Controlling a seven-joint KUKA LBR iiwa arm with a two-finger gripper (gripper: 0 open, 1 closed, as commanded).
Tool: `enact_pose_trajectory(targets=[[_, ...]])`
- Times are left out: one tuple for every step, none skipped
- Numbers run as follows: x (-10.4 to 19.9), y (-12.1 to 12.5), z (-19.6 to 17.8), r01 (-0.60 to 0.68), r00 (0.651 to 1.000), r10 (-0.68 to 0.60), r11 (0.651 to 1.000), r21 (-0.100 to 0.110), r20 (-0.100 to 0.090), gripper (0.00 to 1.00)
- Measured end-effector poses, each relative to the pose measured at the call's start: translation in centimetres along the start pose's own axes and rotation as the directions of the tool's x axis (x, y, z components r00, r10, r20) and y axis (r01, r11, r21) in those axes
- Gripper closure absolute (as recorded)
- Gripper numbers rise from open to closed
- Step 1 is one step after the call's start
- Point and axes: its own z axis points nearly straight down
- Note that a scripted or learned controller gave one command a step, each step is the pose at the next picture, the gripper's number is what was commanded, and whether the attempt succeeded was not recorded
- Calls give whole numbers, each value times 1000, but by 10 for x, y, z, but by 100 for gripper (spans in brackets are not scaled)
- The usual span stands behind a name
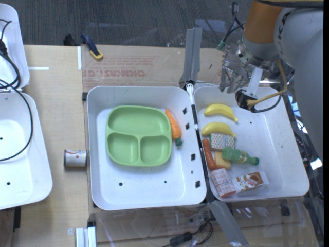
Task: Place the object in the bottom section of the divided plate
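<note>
A green divided plate (139,135) lies in the left bin (103,184), with one wide section at the top and two smaller ones at the bottom. An orange carrot (174,126) rests against the plate's right rim. In the right bin (288,153) lie two yellow bananas (221,110) (218,128), a green bottle (239,156), a red sausage-like piece (208,153), a patterned packet (222,140) and a red and white box (226,182). My gripper (232,81) hangs over the right bin's far left corner, above the upper banana. Nothing shows between its fingers.
A grey divider post (192,55) rises between the bins at the back. A small can (75,158) lies on the bench left of the left bin. A white machine with black cables (13,138) fills the far left. A blue and yellow clip (91,47) lies at the back.
</note>
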Motion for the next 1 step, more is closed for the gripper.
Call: enact_pose_trajectory(targets=[[-24, 11, -60, -36, 999, 36, 999, 0, 0, 100]])
